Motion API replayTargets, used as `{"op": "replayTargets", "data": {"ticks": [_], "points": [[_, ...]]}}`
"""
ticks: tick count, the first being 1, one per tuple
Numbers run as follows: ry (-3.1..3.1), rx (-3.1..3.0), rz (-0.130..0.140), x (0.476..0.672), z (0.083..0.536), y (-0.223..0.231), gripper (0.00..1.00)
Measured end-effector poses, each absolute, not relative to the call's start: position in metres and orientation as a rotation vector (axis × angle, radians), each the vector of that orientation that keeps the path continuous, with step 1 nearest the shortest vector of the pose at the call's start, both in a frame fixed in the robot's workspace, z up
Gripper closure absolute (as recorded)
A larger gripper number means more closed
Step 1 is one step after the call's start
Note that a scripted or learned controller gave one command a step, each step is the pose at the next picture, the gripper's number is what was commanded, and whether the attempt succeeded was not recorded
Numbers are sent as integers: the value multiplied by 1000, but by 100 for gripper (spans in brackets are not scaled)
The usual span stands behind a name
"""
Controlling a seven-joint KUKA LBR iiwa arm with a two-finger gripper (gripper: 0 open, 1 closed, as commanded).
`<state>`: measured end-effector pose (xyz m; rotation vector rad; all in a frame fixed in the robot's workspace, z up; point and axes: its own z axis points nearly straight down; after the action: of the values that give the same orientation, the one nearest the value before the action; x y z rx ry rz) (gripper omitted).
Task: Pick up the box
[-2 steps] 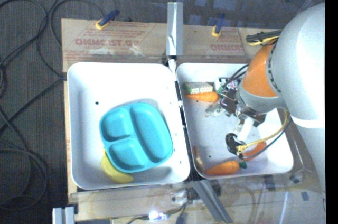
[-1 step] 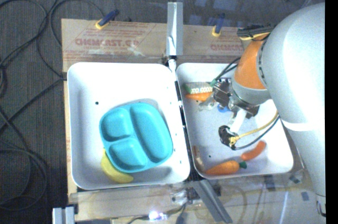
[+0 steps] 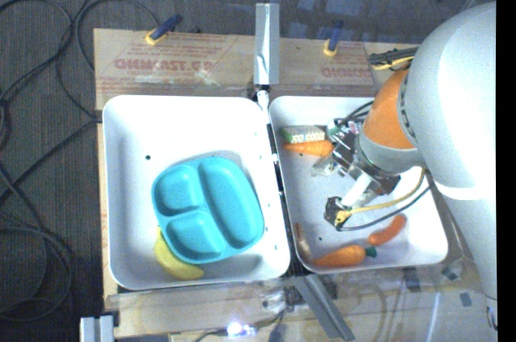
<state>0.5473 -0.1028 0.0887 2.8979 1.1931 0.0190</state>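
Left bin (image 3: 121,171): white and shallow, on the bench's left half, its right wall meeting the other bin's wall.
Yellow fruit (image 3: 179,264): banana-like, by the left bin's near left corner, partly under the plate.
Blue plate (image 3: 210,207): three compartments, lying flat from the middle of the left bin toward its near edge, overlapping the yellow fruit.
Right bin (image 3: 310,195): white and shallow, on the bench's right half.
Box (image 3: 302,132): small and dark with pale print, lying flat in the right bin's far left corner, close to the far wall.
Far carrot (image 3: 308,147): orange, lying lengthwise just beside the box on its near side.
Near carrot (image 3: 339,256): orange with a green end, along the right bin's near edge.
Gripper (image 3: 343,148): low over the right bin, just right of the box and far carrot; whether it is released or clenched cannot be told, and nothing is seen in its grasp.
Reddish carrot (image 3: 389,229): tilted, toward the right bin's near right corner.
Arm (image 3: 459,106): grey with an orange band, over the right bin's right edge.
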Motion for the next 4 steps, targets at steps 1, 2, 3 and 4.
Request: {"op": "replayTargets", "data": {"ticks": [1,2,3,4], "points": [[1077,2953,-10,601,87,-108,0],[1082,2961,-37,652,87,-107,0],[1080,2949,-23,655,95,-108,100],[325,3123,-15,647,130,-133,100]]}}
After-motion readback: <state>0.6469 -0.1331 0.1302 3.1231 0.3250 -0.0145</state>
